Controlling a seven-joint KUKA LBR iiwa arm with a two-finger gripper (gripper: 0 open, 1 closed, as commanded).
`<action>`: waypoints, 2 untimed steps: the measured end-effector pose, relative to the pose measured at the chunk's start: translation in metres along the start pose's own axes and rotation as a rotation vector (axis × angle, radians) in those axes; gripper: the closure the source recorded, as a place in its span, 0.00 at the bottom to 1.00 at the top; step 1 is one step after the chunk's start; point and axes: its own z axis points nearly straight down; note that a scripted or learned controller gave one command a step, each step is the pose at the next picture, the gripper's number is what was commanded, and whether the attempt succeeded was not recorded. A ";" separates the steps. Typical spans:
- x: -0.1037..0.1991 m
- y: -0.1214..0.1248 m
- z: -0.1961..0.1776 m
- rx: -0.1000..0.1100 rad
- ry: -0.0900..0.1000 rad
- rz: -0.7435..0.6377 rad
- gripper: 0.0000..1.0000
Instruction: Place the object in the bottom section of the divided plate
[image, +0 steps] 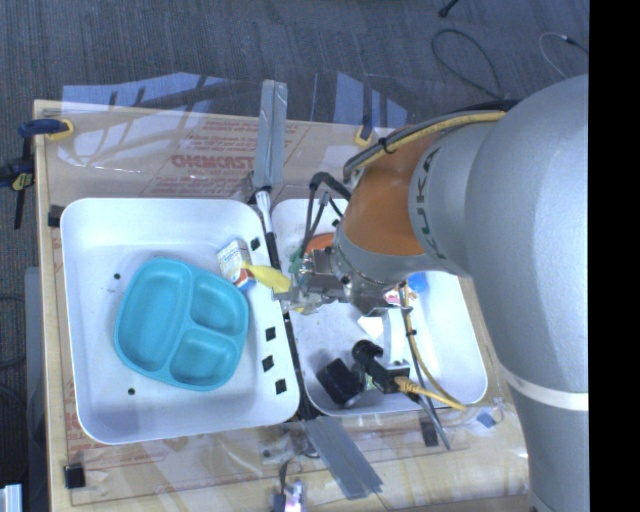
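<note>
Camera view: claw (285, 283) w/ yellow object (266, 276) beside blue divided plate (183, 322).

from my seat the feed looks evenly lit from above, bright but cool in tone. the two shallow white plastic bins (90, 300) nearly blow out, their walls losing detail. the clear plastic sheet (160, 135) in the upper left of the frame throws pale bluish glare patches. i see a soft shadow under the turquoise divided plate (185, 322) along its lower edge. the big grey robot arm (530, 260) at the right reads smooth and slightly soft, and small items near the centre are grainy, with little fine detail.
</note>
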 end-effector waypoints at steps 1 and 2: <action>-0.002 0.006 0.000 -0.002 -0.001 0.135 1.00; 0.070 0.001 -0.008 -0.002 -0.003 -0.067 1.00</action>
